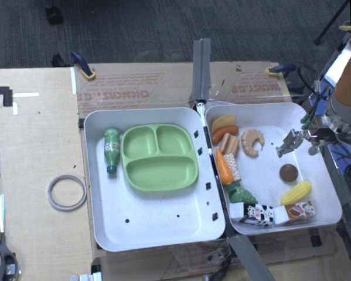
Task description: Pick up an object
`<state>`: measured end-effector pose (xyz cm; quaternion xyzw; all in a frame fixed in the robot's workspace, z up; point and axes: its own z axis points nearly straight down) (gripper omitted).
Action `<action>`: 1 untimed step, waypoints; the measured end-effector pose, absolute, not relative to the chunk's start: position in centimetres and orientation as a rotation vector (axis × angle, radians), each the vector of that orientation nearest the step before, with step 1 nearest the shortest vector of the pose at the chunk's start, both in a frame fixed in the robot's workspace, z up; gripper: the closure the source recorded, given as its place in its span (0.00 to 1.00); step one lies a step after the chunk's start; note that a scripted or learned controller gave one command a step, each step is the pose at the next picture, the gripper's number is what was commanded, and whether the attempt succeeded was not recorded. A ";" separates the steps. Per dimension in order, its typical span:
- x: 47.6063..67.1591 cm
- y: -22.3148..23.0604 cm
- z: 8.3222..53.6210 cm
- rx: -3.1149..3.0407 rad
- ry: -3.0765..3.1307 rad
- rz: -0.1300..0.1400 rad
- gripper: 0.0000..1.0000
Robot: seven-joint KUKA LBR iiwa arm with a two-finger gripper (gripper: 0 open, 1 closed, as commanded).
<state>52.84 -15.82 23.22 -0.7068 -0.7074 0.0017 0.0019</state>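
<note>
At the far left of the table [35, 150] you see a pair of scissors [4, 257] at the near edge and a grey tape ring [67, 191] lying flat just outside the left bin [150, 226]. Inside that bin, a small green bottle [111, 150] lies along the left wall, just beside a green divided plate [160, 156] that fills the bin's far half. The near half of the bin floor is bare white.

Moving into the right bin [320, 217], a row of toy food runs down its left wall: a yellow and orange piece [224, 125] at the far end, then sausage-like pieces [228, 143], an orange carrot [224, 167], and something green and leafy [241, 194]. Near the front wall sit a black-and-white patterned piece [258, 212] and a small printed box [299, 210]. A tan croissant shape [252, 140] lies toward the middle, apart from the rest. Further right you find a round brown piece [288, 173] and, nearer you, a yellow corn cob [297, 191].

The hand [289, 143] hangs over the right bin's right half, just beyond the brown piece and to the right of the croissant. Nothing sits between its fingers, and you cannot tell from this angle whether they are spread or pressed together. The arm [343, 93] enters from the right edge.
</note>
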 end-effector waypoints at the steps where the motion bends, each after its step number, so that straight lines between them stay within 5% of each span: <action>1: 52.2 -22.2 14.5 -2.272 -2.164 0.004 0.00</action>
